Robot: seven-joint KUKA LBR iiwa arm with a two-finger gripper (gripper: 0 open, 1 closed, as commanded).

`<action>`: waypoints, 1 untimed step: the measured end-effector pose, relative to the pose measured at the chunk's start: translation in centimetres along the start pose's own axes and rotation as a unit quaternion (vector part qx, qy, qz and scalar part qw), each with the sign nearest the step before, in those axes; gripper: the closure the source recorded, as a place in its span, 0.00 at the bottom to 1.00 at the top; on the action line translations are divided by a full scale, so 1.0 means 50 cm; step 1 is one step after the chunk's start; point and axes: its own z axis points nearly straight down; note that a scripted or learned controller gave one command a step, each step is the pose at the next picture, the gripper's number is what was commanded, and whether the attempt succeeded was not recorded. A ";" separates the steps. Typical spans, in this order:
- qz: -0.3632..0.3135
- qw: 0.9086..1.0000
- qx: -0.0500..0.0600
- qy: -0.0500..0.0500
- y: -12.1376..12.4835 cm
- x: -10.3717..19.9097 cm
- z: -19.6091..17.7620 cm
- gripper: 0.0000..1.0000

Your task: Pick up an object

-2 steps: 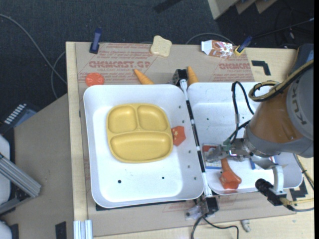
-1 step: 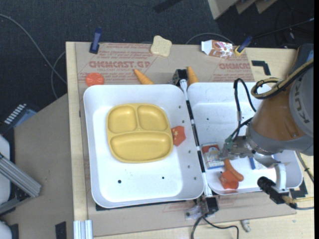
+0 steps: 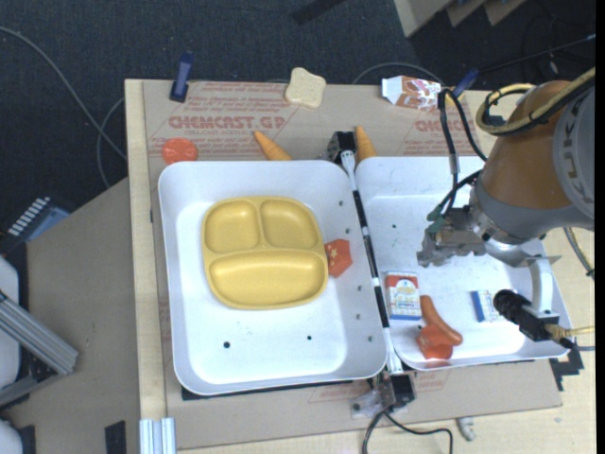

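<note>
The right white bin (image 3: 406, 183) holds a small box with a red and blue label (image 3: 403, 297), an orange-red toy piece (image 3: 437, 332) near the front rim, and a small blue and white packet (image 3: 482, 305). The left white bin (image 3: 184, 282) holds a yellow divided plate (image 3: 263, 252) and a small red-orange piece (image 3: 337, 256) beside it. My gripper (image 3: 446, 245) hangs low over the middle of the right bin, up and to the right of the labelled box. Nothing shows between its fingers.
On the cardboard behind the bins lie a bread-shaped toy (image 3: 304, 87), an orange carrot piece (image 3: 272, 147), an orange disc (image 3: 176, 149), a blue clip (image 3: 181, 76) and a crumpled wrapper (image 3: 411, 91). Cables loop around the arm at the right.
</note>
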 end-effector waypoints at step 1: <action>0.000 1.000 0.001 0.000 -0.001 -0.001 0.001 0.00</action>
